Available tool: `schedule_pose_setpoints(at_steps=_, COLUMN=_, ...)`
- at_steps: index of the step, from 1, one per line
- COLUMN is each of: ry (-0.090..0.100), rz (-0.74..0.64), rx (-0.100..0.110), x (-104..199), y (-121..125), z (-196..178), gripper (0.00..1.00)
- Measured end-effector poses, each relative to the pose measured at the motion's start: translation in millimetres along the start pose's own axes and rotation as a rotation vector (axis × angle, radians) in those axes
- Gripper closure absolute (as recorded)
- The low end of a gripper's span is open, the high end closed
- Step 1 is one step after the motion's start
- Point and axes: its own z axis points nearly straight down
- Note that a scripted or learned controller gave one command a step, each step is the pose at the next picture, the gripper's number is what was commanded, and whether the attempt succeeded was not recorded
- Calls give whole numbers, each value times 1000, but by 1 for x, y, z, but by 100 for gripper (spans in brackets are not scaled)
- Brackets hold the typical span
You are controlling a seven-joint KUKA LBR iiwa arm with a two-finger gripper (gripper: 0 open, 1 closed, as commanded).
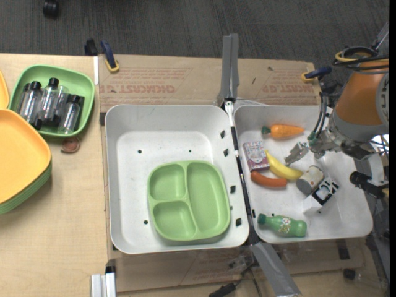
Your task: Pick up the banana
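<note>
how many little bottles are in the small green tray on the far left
4, as far as I can tell: dark-capped bottles side by side in the small green tray left of the bins. Another may be hidden.

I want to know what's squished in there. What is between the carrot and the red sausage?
In the camera view, the banana lies between the carrot and the sausage.

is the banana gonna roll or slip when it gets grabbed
The banana is curved and lies flat, so it will probably pivot rather than roll. Its smooth skin looks slippery. It touches the red sausage, so a push would likely nudge that too.
</note>
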Motion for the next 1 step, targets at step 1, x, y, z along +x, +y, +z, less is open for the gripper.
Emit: schedule_pose_setpoints(at_steps=1, ry=0, rz=172, rx=0, x=46, y=-3, z=-41, gripper=0)
